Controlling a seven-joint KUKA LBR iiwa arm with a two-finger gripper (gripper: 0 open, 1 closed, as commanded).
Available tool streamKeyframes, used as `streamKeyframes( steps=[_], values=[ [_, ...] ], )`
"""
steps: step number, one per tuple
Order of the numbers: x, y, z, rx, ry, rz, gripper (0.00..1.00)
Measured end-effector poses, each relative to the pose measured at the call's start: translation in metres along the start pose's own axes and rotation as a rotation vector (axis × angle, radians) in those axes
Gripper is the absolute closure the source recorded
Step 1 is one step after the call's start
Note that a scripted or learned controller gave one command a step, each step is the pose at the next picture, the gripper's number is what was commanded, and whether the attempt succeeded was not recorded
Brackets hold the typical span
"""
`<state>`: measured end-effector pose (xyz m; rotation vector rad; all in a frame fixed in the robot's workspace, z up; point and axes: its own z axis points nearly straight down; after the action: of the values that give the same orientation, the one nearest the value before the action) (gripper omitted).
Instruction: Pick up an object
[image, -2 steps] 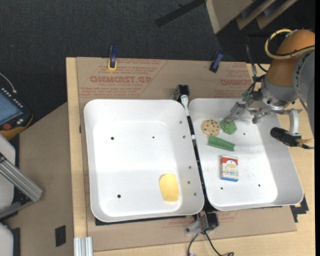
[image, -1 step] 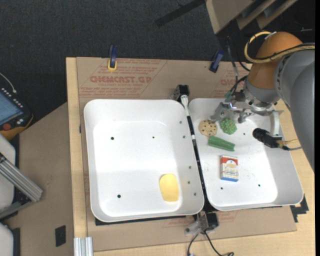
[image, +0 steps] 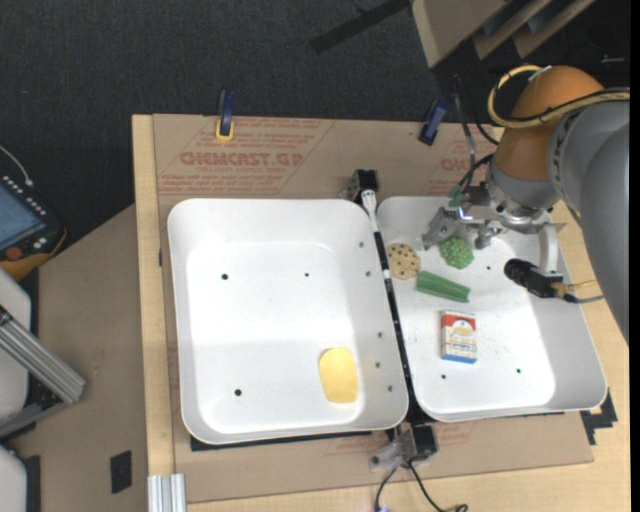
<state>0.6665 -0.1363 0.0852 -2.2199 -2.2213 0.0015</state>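
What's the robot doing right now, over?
Tool low in right bin, right over green ball. Grip unconfirmed. Cookie and green block close beside; small box nearer. Yellow lump in left bin.

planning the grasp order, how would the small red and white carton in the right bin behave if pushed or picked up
The small red and white carton lies flat on the right bin floor, so it would probably slide rather than roll or tip. Its boxy shape suggests flat, stiff sides for two fingers. It looks light, possibly crushable if squeezed hard.
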Motion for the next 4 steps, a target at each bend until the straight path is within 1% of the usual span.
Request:
streamKeyframes(
  steps=[1,2,3,4],
  values=[
    [0.0,0.001,-0.012,-0.004,-0.002,-0.001,1.0],
    [-0.07,-0.044,-0.042,0.0,-0.003,0.008,1.0],
    [-0.091,-0.166,-0.116,0.002,0.0,0.009,1.0],
    [-0.087,-0.094,-0.129,-0.008,-0.003,-0.004,1.0]
  ],
)
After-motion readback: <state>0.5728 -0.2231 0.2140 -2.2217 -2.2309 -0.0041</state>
